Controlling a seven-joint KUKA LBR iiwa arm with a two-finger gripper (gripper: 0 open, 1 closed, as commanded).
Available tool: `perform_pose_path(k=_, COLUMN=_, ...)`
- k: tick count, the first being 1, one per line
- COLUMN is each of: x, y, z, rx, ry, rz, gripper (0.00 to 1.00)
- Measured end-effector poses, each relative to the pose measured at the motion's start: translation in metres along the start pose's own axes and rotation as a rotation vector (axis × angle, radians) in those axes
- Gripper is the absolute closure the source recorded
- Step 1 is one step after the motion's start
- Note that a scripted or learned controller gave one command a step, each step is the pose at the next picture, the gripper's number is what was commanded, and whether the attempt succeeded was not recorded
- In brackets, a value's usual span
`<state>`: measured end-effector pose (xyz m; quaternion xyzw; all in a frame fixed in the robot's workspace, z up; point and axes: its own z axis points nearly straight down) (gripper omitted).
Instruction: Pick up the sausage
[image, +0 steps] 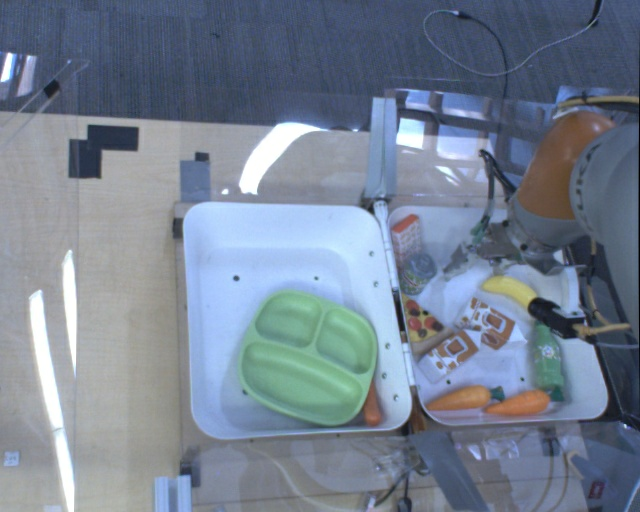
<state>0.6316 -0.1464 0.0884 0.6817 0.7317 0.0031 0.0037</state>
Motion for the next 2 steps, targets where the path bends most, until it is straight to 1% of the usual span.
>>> perform_pose_path(k=1, x=-0.006, y=-0.037, z=-0.001, rx=-0.001, ry=-0.001, rz=0.033, gripper=0.0)
perform_pose_path(k=2, x=-0.04, y=0.002, z=0.001, rx=0.0, ry=-0.002, rz=-0.005, gripper=0.0)
